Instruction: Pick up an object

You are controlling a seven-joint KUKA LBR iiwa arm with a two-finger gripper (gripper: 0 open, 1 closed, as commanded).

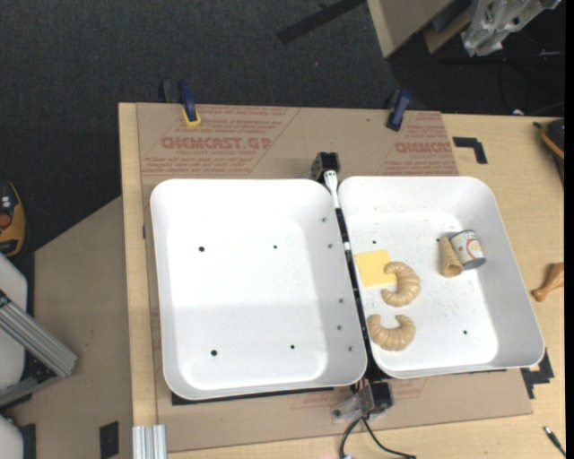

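Brown cardboard bench bears two white bins; the right bin holds a yellow square, two croissants and a small can. The gripper hangs beyond the far right corner, its grip impossible to tell.

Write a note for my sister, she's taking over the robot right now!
Right bin holds everything: two croissants, one just above the other, a flat yellow square touching the upper croissant, and a small can on its side further right. Left bin has none of them. Nothing is picked up yet. Still to do: bring the arm in and grab one object.
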